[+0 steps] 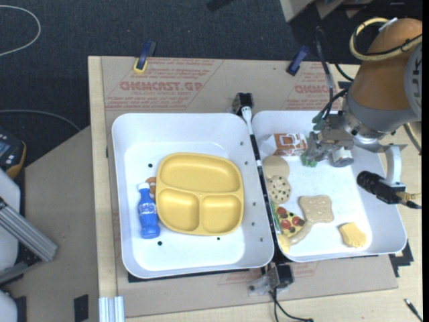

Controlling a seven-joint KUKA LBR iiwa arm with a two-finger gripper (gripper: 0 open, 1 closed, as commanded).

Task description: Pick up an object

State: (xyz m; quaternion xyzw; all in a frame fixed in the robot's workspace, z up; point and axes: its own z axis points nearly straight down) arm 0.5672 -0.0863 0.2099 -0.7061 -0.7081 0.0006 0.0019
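Carton [289, 142] just left of pincer [319, 150].

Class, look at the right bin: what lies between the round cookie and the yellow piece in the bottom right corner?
In the camera view, the toast slice lies between the cookie and the yellow piece.

Yellow divided plate [199, 193]; blue bottle [147, 213]; white bins [127, 136]; brown-speckled cookie [279, 190]; tan toast [316, 208] were noted.
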